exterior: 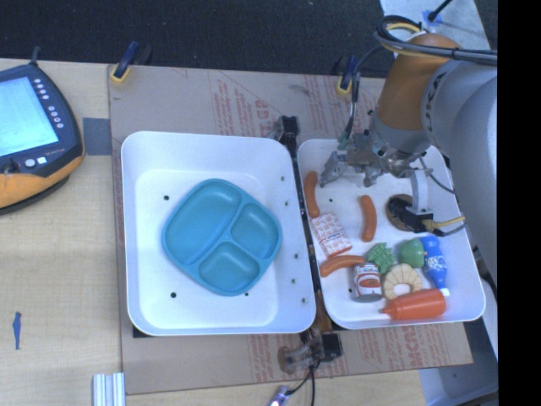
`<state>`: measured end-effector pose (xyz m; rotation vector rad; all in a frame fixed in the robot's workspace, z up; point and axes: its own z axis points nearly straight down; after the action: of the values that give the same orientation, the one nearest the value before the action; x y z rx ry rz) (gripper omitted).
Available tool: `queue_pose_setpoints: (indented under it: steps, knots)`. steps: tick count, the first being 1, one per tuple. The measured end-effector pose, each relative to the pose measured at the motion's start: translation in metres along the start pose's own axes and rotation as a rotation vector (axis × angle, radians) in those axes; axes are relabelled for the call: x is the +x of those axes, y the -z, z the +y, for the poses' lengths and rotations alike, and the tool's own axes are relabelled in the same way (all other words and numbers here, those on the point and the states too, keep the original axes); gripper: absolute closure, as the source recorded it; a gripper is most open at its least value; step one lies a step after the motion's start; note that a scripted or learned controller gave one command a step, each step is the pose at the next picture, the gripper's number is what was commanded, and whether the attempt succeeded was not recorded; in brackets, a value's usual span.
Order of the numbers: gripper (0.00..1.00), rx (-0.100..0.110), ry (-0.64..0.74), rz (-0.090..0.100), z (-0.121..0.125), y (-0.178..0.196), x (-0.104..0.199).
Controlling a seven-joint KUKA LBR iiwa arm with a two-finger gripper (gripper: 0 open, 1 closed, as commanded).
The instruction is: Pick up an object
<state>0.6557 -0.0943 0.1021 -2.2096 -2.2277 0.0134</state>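
Observation:
My gripper (pixel 350 174) hangs over the far end of the right bin (pixel 470 288), its fingers spread with nothing between them. Just left of it an orange sausage (pixel 312 194) lies along the bin's left wall. A second sausage (pixel 367 216) lies a little nearer than the gripper, to its right. Nearer the front are a red-and-white packet (pixel 330 233), a third sausage (pixel 341 265), a small can (pixel 367 282), a broccoli piece (pixel 380 255), a green pepper (pixel 412 252), a blue bottle (pixel 434 260), a yellow corn piece (pixel 401 279) and a red bottle (pixel 416 305).
The left bin (pixel 144 303) holds a blue divided plate (pixel 222 237). A teach pendant (pixel 30 134) lies on the bench at far left. The arm's grey and orange body (pixel 423 83) rises over the right bin's far right corner.

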Motion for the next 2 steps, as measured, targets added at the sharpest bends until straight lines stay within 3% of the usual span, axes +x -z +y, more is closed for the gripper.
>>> queue_pose_setpoints:
  steps: [1, 2]
  knots:
    - [0.00, -0.001, -0.003, 0.000, 0.000, -0.010, 0.001]
    - [1.00, 0.001, 0.000, 0.001, 0.000, 0.001, 0.000]
